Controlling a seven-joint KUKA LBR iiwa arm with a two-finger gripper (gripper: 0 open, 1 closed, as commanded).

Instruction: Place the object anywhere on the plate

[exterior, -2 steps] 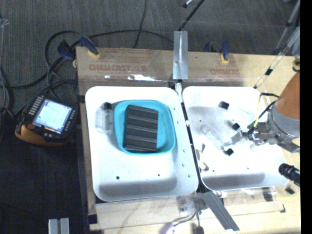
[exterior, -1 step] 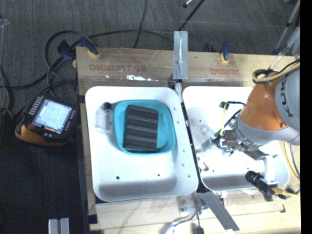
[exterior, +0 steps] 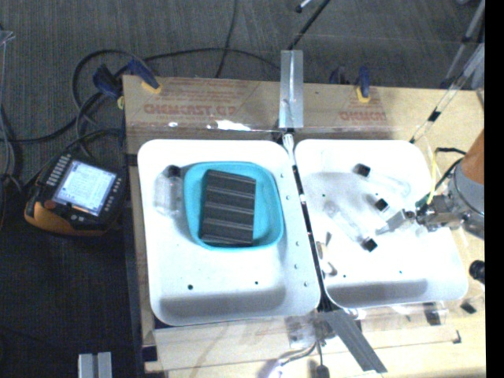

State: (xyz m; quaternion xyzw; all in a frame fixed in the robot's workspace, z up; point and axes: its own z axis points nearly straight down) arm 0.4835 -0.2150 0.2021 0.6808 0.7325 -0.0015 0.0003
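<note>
A blue plate (exterior: 270,211) sits in the left bin (exterior: 220,290). On its middle lies a dark grey ridged block (exterior: 229,206), flat and inside the rim. Just off the plate's left edge, a clear bottle with a black cap (exterior: 168,186) lies on the bin floor. My gripper (exterior: 398,221) hangs over the right side of the right bin (exterior: 394,278), far from the plate, at the end of the grey wrist coming in from the right. Nothing visible is held in it.
Small black pieces (exterior: 361,169) (exterior: 381,204) (exterior: 368,244) and faint clear items lie scattered in the right bin. A metal divider post (exterior: 291,93) stands at the back between the bins. A handheld pendant (exterior: 79,189) rests left of the bench.
</note>
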